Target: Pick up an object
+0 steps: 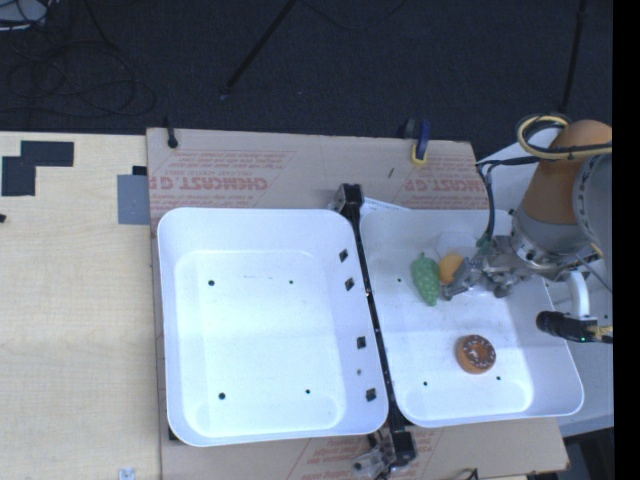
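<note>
Gripper [462, 286] low in the right bin [540, 393], near its far edge, jaw opening indiscernible, just beside the green object [426, 279] and orange object [451, 264]; doughnut [475, 353] lies apart, nearer the front edge.

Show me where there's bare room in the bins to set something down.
The left bin offers its whole white floor. In the right bin, free floor lies along the divider, below the green object and left of the donut. It is crowded near the far side, where the green object, the orange object and the gripper cluster.
</note>
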`<state>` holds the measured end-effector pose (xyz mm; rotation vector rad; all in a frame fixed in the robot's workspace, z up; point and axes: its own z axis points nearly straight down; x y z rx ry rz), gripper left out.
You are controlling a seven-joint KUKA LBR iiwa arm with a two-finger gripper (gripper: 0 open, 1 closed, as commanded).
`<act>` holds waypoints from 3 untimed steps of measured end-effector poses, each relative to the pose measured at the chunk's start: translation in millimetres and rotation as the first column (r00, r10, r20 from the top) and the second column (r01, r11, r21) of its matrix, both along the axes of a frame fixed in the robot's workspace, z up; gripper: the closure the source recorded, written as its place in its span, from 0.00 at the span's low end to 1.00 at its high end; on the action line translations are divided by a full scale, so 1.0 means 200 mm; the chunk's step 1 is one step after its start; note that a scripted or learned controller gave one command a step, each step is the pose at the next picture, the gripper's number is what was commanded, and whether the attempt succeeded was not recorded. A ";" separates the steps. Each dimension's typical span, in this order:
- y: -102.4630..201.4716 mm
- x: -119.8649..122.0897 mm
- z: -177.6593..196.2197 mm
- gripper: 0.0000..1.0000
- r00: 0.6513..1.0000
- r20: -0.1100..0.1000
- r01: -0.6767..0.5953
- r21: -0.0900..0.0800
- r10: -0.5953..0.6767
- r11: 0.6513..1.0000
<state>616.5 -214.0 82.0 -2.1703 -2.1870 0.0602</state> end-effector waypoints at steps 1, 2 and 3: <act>0.00 0.00 0.00 0.00 1.000 0.000 0.000 0.000 0.000 1.000; 0.00 0.00 0.00 0.00 1.000 0.000 0.000 0.000 0.000 1.000; 0.00 0.00 0.00 0.00 1.000 0.000 0.000 0.000 0.000 1.000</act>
